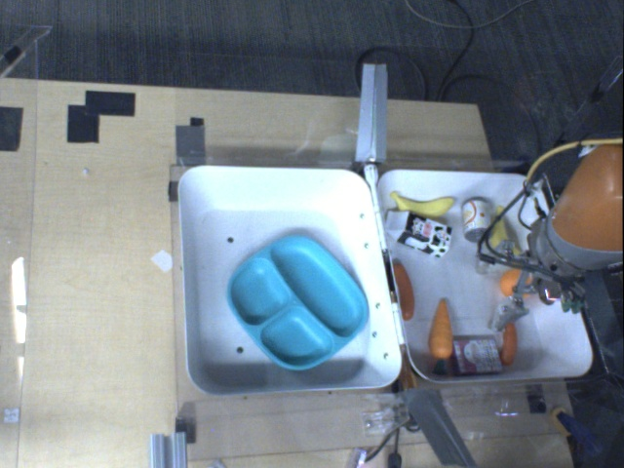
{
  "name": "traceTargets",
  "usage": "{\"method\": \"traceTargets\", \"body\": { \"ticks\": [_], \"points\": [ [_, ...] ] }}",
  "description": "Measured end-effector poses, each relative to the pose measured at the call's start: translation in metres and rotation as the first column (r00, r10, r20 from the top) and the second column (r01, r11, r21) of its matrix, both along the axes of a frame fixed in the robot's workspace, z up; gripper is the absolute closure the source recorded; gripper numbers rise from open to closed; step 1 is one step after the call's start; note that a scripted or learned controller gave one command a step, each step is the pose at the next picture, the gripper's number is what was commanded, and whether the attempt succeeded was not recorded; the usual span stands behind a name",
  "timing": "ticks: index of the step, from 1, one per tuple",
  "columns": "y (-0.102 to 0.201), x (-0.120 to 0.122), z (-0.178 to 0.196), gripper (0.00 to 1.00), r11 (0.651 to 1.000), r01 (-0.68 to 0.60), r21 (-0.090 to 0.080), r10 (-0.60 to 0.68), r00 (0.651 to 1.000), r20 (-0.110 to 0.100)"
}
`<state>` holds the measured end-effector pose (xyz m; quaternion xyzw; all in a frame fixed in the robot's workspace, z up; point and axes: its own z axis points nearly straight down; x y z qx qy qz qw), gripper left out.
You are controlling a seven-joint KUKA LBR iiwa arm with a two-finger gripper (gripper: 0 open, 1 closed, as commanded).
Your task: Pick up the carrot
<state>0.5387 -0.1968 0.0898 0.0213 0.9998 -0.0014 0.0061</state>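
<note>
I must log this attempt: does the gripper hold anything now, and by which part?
It cannot be told. The gripper hangs over the right bin, apart from the carrot, with nothing visibly in it.

Orange carrot [442, 328], tapered tip pointing away, near right bin's front edge

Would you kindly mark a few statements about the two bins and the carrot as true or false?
1. The blue divided plate lies in the left bin. True.
2. The carrot lies on the blue plate. False: it lies in the right bin, near its front edge.
3. The banana lies at the right bin's far edge. True.
4. The gripper holds the carrot. False: the carrot lies apart, to its left.
5. The carrot's narrow tip points toward the far side. True.
</note>
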Motion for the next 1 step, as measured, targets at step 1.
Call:
{"method": "traceTargets", "body": {
  "ticks": [1],
  "points": [
    [-0.009, 0.0523, -0.0006, 0.0, 0.993, 0.116, 0.002, -0.116, 0.993, -0.003]
  ]
}}
